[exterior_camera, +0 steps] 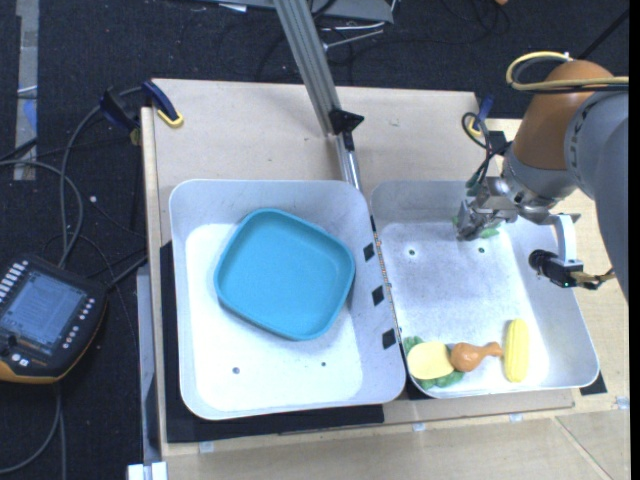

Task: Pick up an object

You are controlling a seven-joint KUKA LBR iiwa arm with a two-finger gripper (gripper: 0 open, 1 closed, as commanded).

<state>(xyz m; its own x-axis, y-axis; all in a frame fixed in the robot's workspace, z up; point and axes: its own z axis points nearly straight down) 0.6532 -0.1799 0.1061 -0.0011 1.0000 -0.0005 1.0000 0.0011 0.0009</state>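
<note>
Gripper (478, 223) low at the right bin's (440, 268) upper edge, fingers apparently pinching a small green item (489, 230), though the hold is hard to confirm. Such a shallow pinch could slip on lifting. Plate (285, 273) sits in the left bin (200, 368).

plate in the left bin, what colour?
Light blue, plain, no pattern. The plate shows clearly in the camera view.

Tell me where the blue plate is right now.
The blue plate lies in the left bin, toward its far half, across the divider from the toy food.
</note>
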